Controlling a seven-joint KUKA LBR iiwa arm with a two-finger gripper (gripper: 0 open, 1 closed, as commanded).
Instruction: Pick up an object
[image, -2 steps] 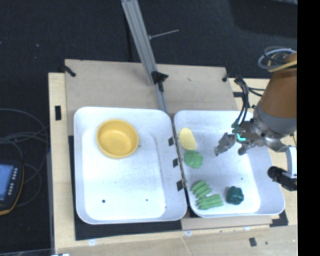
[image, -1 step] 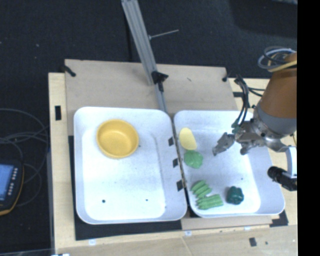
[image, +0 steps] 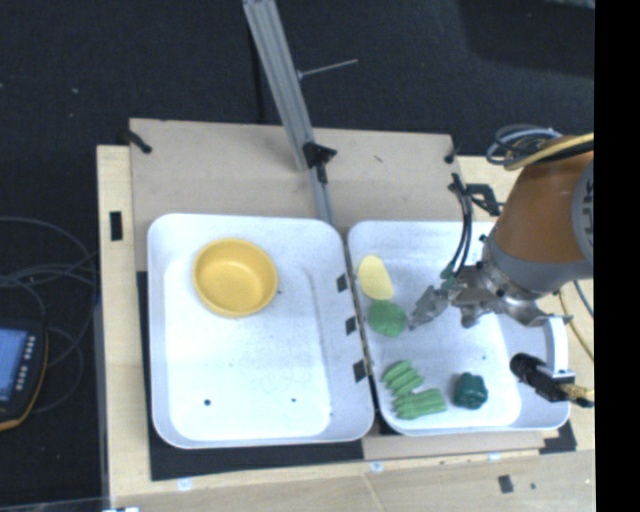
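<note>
Left bin (image: 180, 400): showing white, faintly speckled.
Right bin (image: 495, 395): showing white.
Bowl (image: 235, 277): showing yellow.
Far-left piece (image: 375, 277): showing pale yellow.
Round piece (image: 387, 320): showing green.
Ridged pieces (image: 410, 390): showing bright green.
Near-right piece (image: 470, 391): showing dark teal-green.
Arm (image: 540, 215): showing orange over grey.
Bench (image: 230, 150): showing tan.

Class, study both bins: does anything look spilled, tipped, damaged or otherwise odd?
Nothing stands out. The yellow bowl sits upright in the left bin; the right bin holds a pale yellow piece and green pieces, all inside its walls, intact.
</note>
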